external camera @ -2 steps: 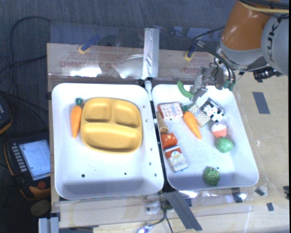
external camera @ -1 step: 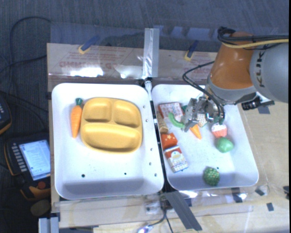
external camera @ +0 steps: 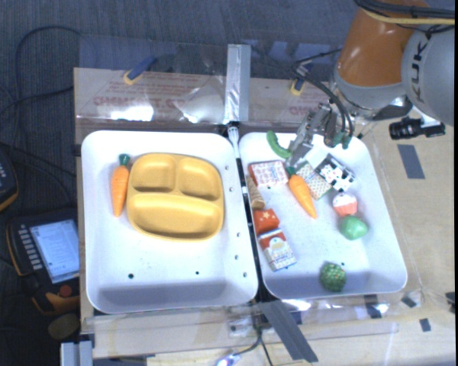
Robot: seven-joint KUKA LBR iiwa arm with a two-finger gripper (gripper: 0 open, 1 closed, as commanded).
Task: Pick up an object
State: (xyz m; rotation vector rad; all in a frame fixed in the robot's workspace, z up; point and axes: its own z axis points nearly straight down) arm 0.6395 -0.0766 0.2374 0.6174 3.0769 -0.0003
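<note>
Green ball (external camera: 333,276) lay nearest, at the right bin's (external camera: 382,277) front, well below the carrot (external camera: 303,194). Cartons (external camera: 275,250) lined the divider, left of the carrot, probably scattered loose for picking. Carrot, the likely target, lay mid-bin, long axis slanting, leafy end up-left, tip down-right. Gripper (external camera: 301,152) hung just above the carrot's leafy end, angled down toward it; its opening could not be told, nothing visibly held. Second carrot (external camera: 120,188) lay beside the yellow tray (external camera: 175,195), far left.

Left of the desk (external camera: 412,174), on grey carpet, lie black cables (external camera: 23,59) and what looks like a handheld screen (external camera: 49,250).
</note>
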